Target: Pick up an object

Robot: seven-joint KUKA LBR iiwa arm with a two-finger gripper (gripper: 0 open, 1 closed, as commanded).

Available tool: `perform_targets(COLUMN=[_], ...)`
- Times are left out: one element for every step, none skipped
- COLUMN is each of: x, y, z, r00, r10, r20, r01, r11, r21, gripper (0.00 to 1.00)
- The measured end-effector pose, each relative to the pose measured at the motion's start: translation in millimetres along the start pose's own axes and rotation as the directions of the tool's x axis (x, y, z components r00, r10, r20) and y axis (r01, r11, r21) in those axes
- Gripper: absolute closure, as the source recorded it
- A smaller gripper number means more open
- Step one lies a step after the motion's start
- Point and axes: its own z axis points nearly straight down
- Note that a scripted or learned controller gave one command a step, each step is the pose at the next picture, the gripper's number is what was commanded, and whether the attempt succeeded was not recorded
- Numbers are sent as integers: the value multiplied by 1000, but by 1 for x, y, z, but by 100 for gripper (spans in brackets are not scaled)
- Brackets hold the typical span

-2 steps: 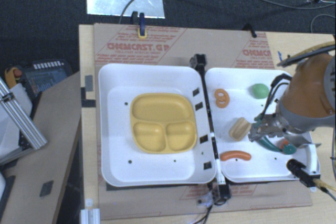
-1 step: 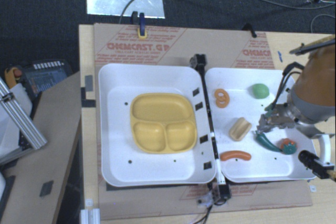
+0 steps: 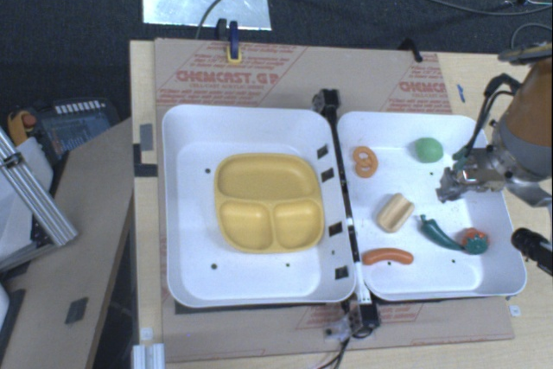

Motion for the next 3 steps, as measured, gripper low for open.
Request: perform_targets(x=[0, 56, 107], y=[1, 5, 2], z=[-15, -19, -1], r00=[1000, 1000, 1000], r10=[1, -5, -5], r20=[-1, -3, -4], r01=[-1, 5, 5], r11=[1000, 1000, 1000], r21=[5, 6, 8], gripper=[100, 100, 100])
